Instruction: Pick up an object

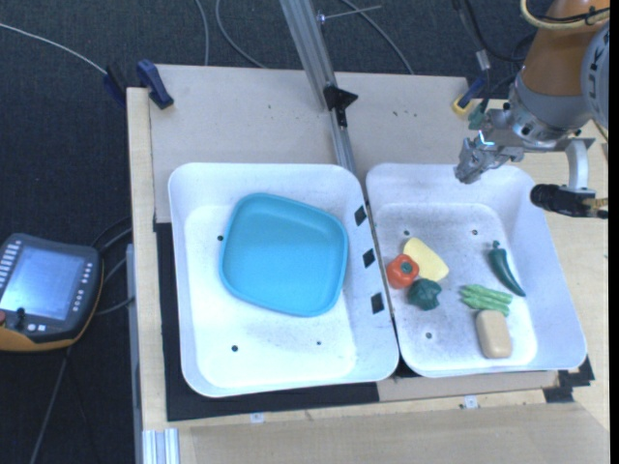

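Observation:
The right bin [542, 211] holds several toy foods: a yellow piece [426, 259], a red tomato-like piece [401, 272], a dark green broccoli-like piece [424, 294], a green chili pepper [505, 268], light green beans [485, 298] and a tan block [493, 334]. My gripper [471, 167] hangs over the bin's far rim, above and behind all of them. Nothing shows between its fingers.
The left bin [193, 259] bears a light blue square plate [284, 253]. A metal post [314, 46] slants up between the bins. A blue clamp [155, 83] grips the bench's far left corner. A handheld pendant [44, 288] lies off the bench at left.

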`<control>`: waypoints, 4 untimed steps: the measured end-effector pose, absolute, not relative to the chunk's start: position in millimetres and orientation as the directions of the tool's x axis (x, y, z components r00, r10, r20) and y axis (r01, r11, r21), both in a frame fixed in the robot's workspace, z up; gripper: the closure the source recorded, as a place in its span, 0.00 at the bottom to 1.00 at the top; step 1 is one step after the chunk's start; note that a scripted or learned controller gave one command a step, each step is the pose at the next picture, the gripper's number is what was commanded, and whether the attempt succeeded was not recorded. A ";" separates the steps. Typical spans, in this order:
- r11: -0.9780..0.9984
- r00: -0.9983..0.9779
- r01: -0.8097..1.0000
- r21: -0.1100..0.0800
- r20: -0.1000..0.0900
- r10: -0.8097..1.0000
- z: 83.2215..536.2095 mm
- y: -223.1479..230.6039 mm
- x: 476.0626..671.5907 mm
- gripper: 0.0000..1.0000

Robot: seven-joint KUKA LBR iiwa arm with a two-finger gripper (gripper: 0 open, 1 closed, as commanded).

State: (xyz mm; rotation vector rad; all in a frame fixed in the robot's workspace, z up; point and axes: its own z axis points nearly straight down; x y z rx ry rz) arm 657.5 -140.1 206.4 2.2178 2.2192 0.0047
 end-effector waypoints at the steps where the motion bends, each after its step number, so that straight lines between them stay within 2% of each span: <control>1: 0.000 0.000 1.000 0.006 -0.001 1.000 259.9 -140.0 658.4 1.00; 4: 0.005 -0.005 1.000 0.000 0.001 1.000 225.7 18.1 612.9 1.00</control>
